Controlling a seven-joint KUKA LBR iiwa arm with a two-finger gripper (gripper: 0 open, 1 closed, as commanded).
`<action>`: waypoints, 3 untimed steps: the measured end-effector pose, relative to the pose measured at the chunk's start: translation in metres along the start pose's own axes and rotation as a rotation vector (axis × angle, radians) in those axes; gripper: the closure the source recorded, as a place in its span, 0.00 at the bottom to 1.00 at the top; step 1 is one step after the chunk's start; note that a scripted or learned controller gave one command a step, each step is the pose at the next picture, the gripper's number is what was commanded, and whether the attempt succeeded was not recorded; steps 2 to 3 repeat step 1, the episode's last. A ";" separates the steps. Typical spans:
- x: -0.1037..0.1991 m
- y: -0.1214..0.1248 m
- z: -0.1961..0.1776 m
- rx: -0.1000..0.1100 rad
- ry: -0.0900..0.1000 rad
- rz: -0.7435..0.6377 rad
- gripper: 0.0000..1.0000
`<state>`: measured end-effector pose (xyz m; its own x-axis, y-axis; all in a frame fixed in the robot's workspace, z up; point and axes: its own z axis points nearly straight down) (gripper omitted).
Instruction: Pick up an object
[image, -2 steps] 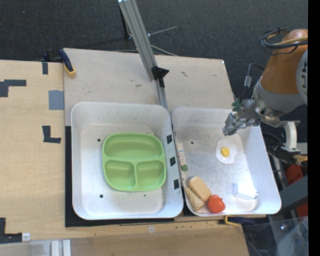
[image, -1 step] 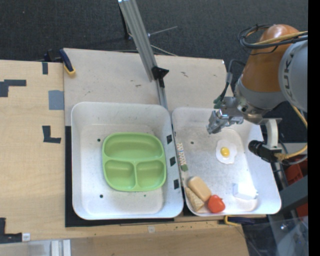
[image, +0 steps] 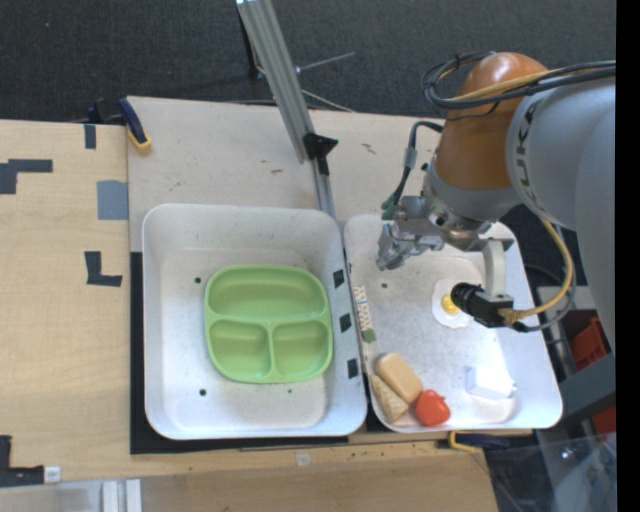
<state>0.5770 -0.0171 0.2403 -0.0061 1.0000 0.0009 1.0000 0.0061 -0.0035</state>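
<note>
Tool (image: 392, 250) state indeterminate, nothing visibly held; bread loaf (image: 397, 383) at six o'clock: light, soft; grip its sides.

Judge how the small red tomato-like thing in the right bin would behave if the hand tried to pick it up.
The red tomato looks rounded and smooth, so it would probably roll or slip out of a pinch that is off centre. It sits against the bread pieces near the bin's front wall, which may crowd the approach. Being small, it is likely light.

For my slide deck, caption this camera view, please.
Gripper above the right bin, near fried egg; green plate lies left.
</note>
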 end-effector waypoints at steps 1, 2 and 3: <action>0.059 0.000 0.013 0.001 0.001 -0.001 1.00; 0.059 0.000 0.013 0.001 0.001 -0.001 1.00; 0.059 0.000 0.013 0.001 0.001 -0.001 1.00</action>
